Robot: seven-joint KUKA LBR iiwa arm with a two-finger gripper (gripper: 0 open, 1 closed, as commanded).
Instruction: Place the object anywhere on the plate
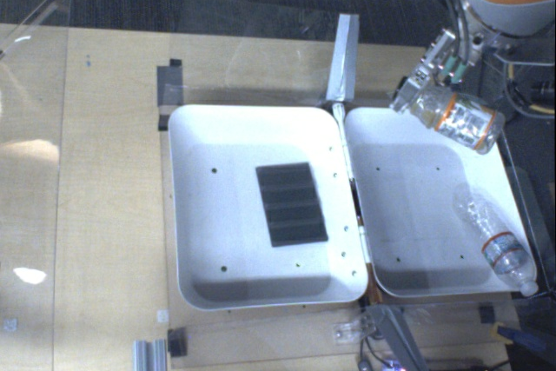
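Clear plastic bottle with an orange label band (458,119) hangs tilted above the far right corner of the right bin (408,213), gripped at its neck end between the fingers of the gripper (420,88); its label print is too small to read. A second clear bottle (495,243) lies along that bin's right wall. In the left bin (200,187) a dark ribbed rectangular plate (291,203) lies flat near the middle, well apart from both bottles.

Left bin (187,187) open around dark plate (291,204); bottle (497,241) crowds right bin (408,195).
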